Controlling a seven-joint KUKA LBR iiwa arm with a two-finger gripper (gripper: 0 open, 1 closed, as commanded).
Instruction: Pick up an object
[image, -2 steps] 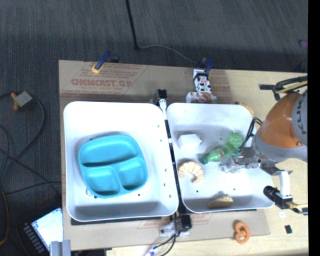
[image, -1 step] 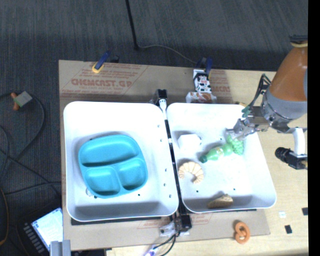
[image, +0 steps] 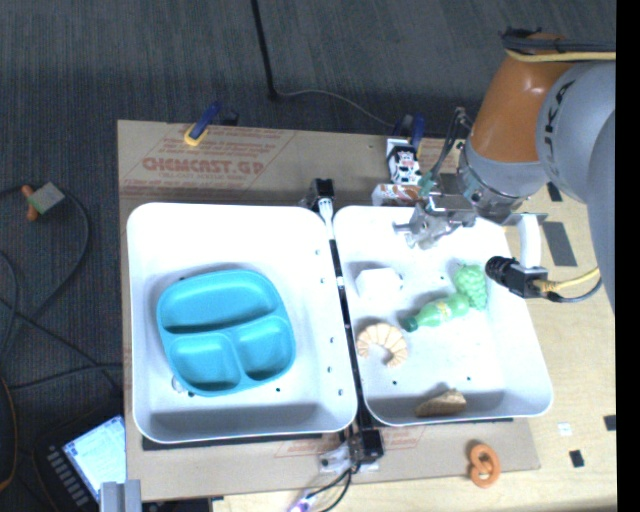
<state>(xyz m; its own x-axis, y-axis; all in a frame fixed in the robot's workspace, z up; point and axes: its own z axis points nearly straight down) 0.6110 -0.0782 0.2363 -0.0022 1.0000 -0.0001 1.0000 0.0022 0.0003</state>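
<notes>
The right bin (image: 520, 375) holds a white block (image: 378, 282), a tan croissant-like shrimp piece (image: 384, 342), a green bottle (image: 436, 313), a green leafy piece (image: 471, 284) and a brown flat piece (image: 441, 403) at its near rim. My gripper (image: 425, 230) hangs over the far part of this bin, above and to the right of the white block, apart from every object. Nothing lies between its fingers.
The left bin (image: 150, 240) holds a blue divided tray (image: 225, 330). A black divider clamp (image: 322, 195) sits between the bins at the far edge. An orange ring (image: 484, 463) lies on the bench in front of the right bin. A small box (image: 402, 160) stands behind it.
</notes>
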